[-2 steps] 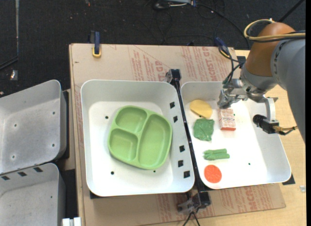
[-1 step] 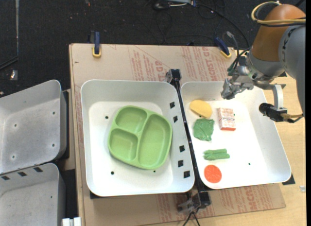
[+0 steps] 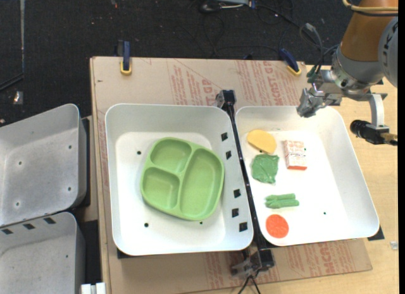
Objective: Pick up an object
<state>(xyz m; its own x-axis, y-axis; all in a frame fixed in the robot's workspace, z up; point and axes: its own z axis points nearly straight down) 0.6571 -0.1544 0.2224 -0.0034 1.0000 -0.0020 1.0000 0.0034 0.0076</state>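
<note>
The right bin [image 3: 345, 179] holds a yellow piece [image 3: 261, 140], a small red and white carton [image 3: 294, 154], a green leafy piece [image 3: 265, 168], a green bean pod [image 3: 281, 201] and an orange-red disc [image 3: 276, 226]. My gripper [image 3: 309, 107] hangs over the bin's back rim, up and to the right of the carton and apart from every item. I see nothing in it.
The left bin [image 3: 126, 223] bears a light green divided plate [image 3: 182, 177]. A black divider [image 3: 237, 166] runs between the bins. Spare white bins [image 3: 38, 160] lie off the bench to the left. Clamps [image 3: 126, 59] sit at the board's far edge.
</note>
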